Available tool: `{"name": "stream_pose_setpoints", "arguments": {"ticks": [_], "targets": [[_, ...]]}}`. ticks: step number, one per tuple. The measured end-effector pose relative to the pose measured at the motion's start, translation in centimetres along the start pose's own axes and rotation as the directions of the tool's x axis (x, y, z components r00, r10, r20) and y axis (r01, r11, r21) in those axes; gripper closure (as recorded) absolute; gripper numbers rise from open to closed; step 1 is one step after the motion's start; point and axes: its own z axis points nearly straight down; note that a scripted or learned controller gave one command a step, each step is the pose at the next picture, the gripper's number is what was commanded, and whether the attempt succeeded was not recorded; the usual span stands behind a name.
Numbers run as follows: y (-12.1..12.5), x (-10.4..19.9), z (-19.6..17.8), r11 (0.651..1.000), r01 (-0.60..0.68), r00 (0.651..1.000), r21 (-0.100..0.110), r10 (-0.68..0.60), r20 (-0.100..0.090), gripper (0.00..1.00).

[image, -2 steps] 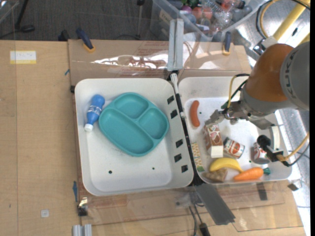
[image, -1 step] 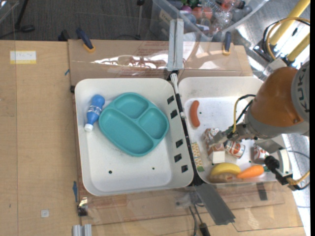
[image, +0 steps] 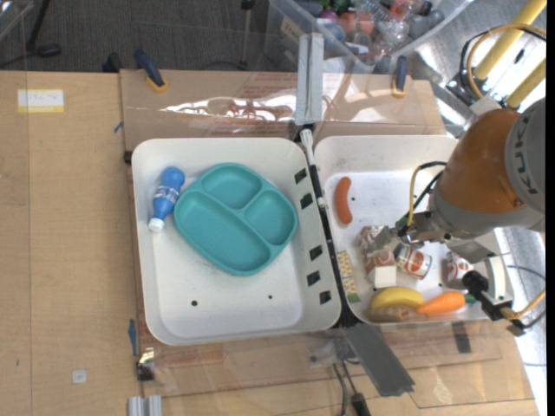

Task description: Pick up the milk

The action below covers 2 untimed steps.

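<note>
Milk bottle (image: 165, 198) lies in left bin (image: 165, 315), blue cap up-right

Bright, even overhead light, glare on the clear sheet (image: 260, 107) behind the bins, soft shadows, slight overall blur.

Two shallow white bins sit side by side: the left bin (image: 165, 310) and the right bin (image: 381, 167). The left one holds one teal divided plate (image: 236, 217) with three compartments, and one blue-and-white bottle (image: 165, 198) at the plate's nine o'clock. The right one holds one sausage (image: 343, 199) at eleven o'clock, one banana (image: 396, 299) and one carrot (image: 446, 302) near six o'clock, and a few small packages crowded mid-bin, too jumbled to count.
</note>
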Motion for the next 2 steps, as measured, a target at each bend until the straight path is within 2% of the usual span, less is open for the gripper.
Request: {"name": "stream_pose_setpoints", "arguments": {"ticks": [1,2], "targets": [[0.98,-0.22,0.09,0.999,-0.039,0.999,0.004,0.039,-0.003,0.0],[0.05,-0.11,-0.02,0.999,-0.045,0.999,-0.022,0.045,0.002,0.0]]}}
